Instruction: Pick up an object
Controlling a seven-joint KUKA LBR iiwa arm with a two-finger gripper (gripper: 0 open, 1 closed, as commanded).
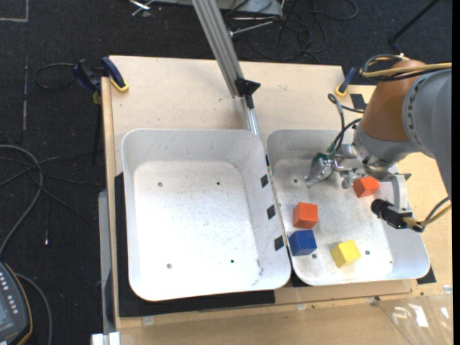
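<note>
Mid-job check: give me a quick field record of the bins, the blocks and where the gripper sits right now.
left bin: white, shallow, no blocks seen in it
right bin: white, holds all four blocks
orange block A: mid bin, standing free
orange block B: right of A, close under the arm's wrist
blue block: just below orange block A
yellow block: right of the blue one, near the front rim
gripper: over the right bin's upper part, finger state unclear

The wooden bench point(180, 92) bears two shallow white bins side by side: the left bin point(140, 157) and the right bin point(287, 146) (rims touching).
</note>
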